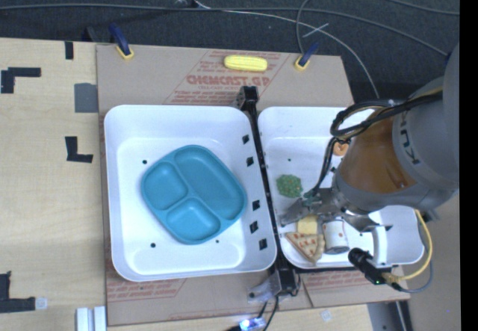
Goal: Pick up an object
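The end effector point(305, 206) hangs low in the right bin point(299, 124), above a crowded cluster — broccoli point(290, 185), a yellow block point(306, 227) and a pizza slice point(306, 246). Whether it is spread or pinching anything I cannot tell. Pieces lie touching, so a descent may nudge one aside or catch two. A blue tray point(193, 193) sits in the left bin point(119, 128).

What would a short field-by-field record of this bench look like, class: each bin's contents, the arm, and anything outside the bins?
left bin: blue divided plate
right bin: green broccoli piece, pizza slice, small yellow block
arm: over right bin, tool low beside the food items
outside bins: yellow corn cob on cardboard behind bins
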`<state>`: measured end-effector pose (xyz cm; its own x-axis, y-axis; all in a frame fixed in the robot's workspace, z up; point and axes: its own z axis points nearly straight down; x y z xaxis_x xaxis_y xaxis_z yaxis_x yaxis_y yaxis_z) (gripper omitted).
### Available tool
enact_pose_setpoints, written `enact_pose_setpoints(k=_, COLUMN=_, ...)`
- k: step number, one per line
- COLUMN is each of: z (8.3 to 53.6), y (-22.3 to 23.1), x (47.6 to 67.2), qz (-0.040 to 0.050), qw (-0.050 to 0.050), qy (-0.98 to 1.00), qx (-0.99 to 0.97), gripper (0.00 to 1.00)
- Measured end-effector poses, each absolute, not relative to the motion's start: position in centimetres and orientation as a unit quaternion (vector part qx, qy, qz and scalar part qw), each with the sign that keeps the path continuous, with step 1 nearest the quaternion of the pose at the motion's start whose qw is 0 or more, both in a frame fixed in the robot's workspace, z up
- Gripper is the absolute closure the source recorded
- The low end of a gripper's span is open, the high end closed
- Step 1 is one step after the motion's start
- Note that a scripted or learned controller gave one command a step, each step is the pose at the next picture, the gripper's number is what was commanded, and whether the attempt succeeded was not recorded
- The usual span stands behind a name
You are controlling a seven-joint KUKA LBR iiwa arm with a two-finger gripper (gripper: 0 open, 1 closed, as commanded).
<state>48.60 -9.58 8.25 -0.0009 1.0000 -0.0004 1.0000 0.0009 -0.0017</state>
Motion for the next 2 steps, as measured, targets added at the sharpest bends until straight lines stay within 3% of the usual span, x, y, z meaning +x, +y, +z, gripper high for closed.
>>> enact_pose_setpoints(k=1, z=9.5, y=-9.6, x=48.7, qz=0.0000, qw=-0.001, qy=-0.707, qx=-0.707, gripper=1.00)
enact_pose_setpoints(k=2, z=14.0, y=-9.9, x=49.4, qz=-0.0005, qw=-0.001, qy=-0.707, qx=-0.707, gripper=1.00)
